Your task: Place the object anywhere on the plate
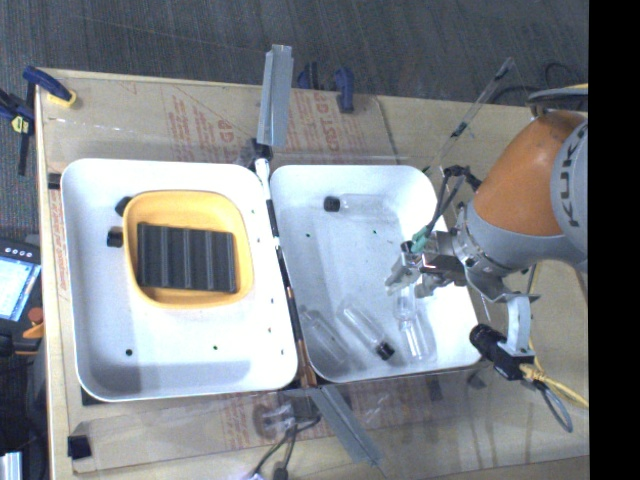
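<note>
Vials of clear plastic lie in the near part of the right bin point(335, 268). One vial point(413, 336) sits just on the near side of the pincer point(408, 273), and I cannot tell whether it touches. Two more vials point(345, 330) lie further toward the view's left of the pincer, one of them with a black cap point(385, 349). The pincer hangs low over this bin, close to its wall on the arm side. How far it is open, and whether it has hold of anything, I cannot tell: metal and clear plastic blur together there. Beyond the pincer, toward the far wall, a capped clear vial point(350, 206) lies alone, well apart from the others. The left bin point(100, 338), well away from the pincer across the divide, holds the yellow plate point(185, 206). A dark ridged block point(187, 256) rests on the plate. Both bins stand on a pale bench point(150, 118) with red print. Blue clamps point(345, 86) grip its far edge. Behind the bench lies dark carpet point(150, 18).
</note>
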Tool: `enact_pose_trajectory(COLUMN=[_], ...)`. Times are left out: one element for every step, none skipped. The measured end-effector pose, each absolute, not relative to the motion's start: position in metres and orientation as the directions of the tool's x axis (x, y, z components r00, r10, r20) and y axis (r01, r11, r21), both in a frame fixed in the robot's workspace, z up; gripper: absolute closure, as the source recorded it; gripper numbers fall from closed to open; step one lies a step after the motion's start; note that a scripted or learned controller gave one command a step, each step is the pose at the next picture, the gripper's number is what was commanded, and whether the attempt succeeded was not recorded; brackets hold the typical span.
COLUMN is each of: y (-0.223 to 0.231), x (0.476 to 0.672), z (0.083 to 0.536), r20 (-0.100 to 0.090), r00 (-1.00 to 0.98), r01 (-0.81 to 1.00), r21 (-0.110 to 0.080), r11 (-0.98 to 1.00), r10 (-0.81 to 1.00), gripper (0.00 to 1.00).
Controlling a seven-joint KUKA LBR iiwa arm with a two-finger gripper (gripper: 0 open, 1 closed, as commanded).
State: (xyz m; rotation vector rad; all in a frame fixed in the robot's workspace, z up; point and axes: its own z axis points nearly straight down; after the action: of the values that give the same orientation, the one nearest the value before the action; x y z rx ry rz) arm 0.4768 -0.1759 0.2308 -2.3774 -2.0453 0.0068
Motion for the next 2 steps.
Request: enact_pose_trajectory(y=[-0.117,-0.059], x=[0.508,0.567], z=[0.220,0.258], r20=[0.003,0.001], r00=[-0.153,-0.221], r01=[0.988,0.975], r21=[-0.005,-0.002], r11=[0.154,0.221], r10=[0.988,0.975], gripper=[1.00,1.00])
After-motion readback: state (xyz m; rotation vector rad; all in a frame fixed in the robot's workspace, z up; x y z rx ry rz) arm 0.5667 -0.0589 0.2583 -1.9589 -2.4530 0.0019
